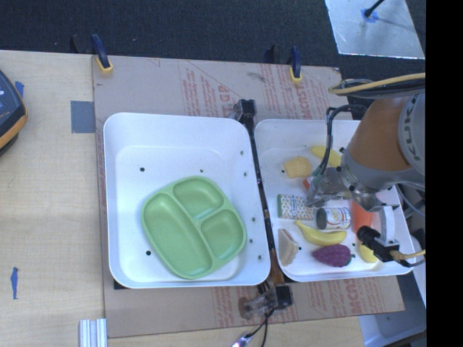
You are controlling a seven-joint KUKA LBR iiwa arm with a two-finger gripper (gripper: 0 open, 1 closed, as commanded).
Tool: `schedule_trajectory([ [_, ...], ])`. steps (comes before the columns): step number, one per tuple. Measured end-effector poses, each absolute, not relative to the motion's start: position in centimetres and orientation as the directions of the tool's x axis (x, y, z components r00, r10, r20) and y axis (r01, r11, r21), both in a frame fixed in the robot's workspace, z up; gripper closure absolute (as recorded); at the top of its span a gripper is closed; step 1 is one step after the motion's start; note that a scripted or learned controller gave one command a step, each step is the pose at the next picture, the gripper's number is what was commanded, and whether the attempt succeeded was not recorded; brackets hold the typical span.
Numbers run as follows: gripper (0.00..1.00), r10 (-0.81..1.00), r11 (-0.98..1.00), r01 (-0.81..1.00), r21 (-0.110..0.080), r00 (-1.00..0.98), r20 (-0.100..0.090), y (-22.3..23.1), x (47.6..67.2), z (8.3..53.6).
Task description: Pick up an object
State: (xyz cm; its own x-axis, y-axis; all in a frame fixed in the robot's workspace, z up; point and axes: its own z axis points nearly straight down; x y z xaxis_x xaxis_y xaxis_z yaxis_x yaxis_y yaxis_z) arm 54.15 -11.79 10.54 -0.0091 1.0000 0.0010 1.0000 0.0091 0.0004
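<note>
the pincer [323, 191] hangs low inside the right bin [269, 165], just off that bin's centre, and the wrist's bulk shadows it so that i cannot tell how it is set or whether anything is caught in it. directly beneath it, toward five o'clock, lies a small can [335, 217] with a pale label, probably the likeliest target since it sits closest under the tool. the other candidates crowd round it because the bin serves as the supply side: a patterned packet [294, 207] at nine o'clock of the pincer, a yellow lump [297, 167] at eleven, a banana [320, 233] just below the can, a purple piece [332, 255] further toward six, a tan wedge [289, 246] at seven near the bin's corner, and something orange-red [359, 215] at four, partly hidden. the clutter leaves little room around any one item, so a clean descent looks tight. the arm [383, 139] comes in from three o'clock, its orange band bent over the bin's upper half, wrist turned steeply downward. well apart, at nine o'clock across the divider, the left bin [123, 132] holds a green divided plate [192, 226], lying flat, plausibly there as a drop place. both bins rest on cardboard on the wooden surface [43, 215].
</note>
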Motion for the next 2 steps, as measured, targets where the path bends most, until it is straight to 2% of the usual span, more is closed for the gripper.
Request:
schedule_trajectory([
  [1, 0.0, 1.0, 0.009, 1.0, 0.0, -0.009, 0.001, -11.8, 54.1, 10.5],
  [2, 0.0, 1.0, 0.003, 1.0, -0.003, -0.003, 0.0, -12.3, 60.3, 9.2],
])
